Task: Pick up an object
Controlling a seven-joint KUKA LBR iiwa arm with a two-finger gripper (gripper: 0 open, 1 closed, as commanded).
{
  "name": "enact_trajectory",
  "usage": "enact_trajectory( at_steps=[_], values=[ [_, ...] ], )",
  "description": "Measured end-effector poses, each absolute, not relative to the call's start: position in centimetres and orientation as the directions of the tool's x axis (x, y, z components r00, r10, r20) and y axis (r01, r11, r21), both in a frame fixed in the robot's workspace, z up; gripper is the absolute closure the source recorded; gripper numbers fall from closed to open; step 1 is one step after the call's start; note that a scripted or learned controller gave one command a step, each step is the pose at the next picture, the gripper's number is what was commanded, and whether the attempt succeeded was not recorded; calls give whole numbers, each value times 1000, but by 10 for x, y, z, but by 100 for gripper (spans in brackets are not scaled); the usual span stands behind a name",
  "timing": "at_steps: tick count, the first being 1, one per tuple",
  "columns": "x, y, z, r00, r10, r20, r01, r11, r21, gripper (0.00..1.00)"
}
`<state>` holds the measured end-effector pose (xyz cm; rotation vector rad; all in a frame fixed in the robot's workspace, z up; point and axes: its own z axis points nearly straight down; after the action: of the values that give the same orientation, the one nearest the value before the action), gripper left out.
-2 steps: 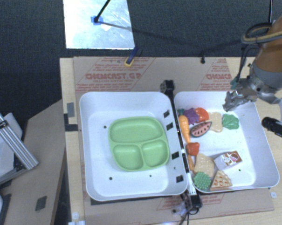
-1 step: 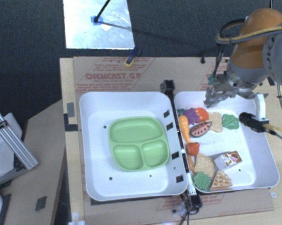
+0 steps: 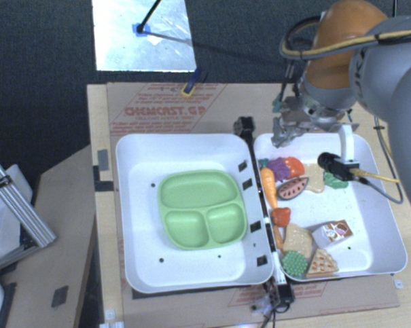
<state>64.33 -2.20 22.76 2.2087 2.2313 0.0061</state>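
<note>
Camera view: the hand (image 3: 286,137) hangs at the far edge of the right bin (image 3: 382,237); whether its fingers are apart or together I cannot tell. Nothing appears lifted. Just below it lie purple grapes (image 3: 280,167), a carrot (image 3: 268,186) and a watermelon slice (image 3: 293,187). Leftward sits the green tray (image 3: 200,208). Picking seems yet undone.

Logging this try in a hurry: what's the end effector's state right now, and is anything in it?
End effector: cannot be told; it hangs above the right bin's far corner.
</note>
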Motion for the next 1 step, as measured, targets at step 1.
enact_trajectory(
  at_steps=[1],
  values=[
    [646,27,234,-9,1000,2,1000,9,2,100]
  ],
)
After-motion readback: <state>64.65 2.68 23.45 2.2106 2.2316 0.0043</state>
